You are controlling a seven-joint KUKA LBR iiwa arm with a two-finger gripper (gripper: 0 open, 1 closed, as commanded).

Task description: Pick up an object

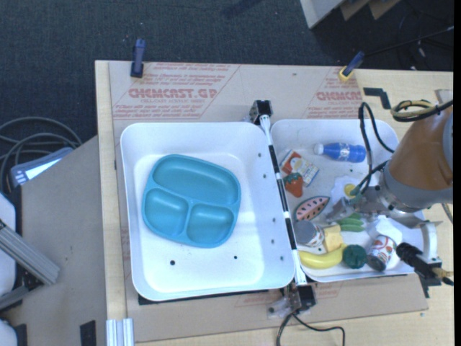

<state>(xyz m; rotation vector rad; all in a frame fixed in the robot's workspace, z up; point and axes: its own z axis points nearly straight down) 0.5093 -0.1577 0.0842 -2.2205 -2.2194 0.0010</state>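
Observation:
The right bin (374,130) holds a heap of toy items. At its back lies a blue bottle (343,151), with a small carton (297,166) and an orange-red toy (294,184) near the left wall. A watermelon slice (311,208), a yellow block (331,237), a banana (320,259), a green round toy (354,256) and a small can (382,251) crowd the front. My gripper (348,209) reaches in from the right and hangs low over the middle of this heap, just above a green piece (351,224). The wrist's bulk hides what lies under it.
The left bin (137,193) carries a blue divided plate (191,200). A black clamp (260,110) joins the bins at the back. Black cables (369,132) loop from the arm over the right bin's back corner. The arm's orange band (425,150) overhangs the right rim.

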